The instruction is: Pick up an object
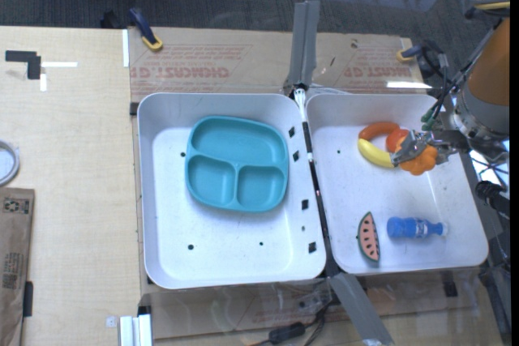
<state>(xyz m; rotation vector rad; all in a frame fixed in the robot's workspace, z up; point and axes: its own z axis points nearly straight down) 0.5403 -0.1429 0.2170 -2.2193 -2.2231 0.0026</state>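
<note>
- Two shallow white bins side by side on the bench; left bin holds a teal divided plate with three compartments, lying flat near the bin's middle.
- Right bin holds four toy items: a yellow banana, an orange curved piece touching the banana's upper side, a watermelon slice near the front wall, and a blue bottle lying on its side just beside the slice.
- Gripper is down in the right bin's upper right part, arm entering from the right edge.
- An orange toy sits right at the fingertips, touching or overlapping them; its shape is hard to read, partly hidden by the gripper.
- Cannot tell from this angle whether that toy is actually pinched or just under the tips; cannot tell finger spread either, metal parts blur together.
- Banana's right end lies just beside the gripper tip.
- Cables hang around the wrist at right.
</note>
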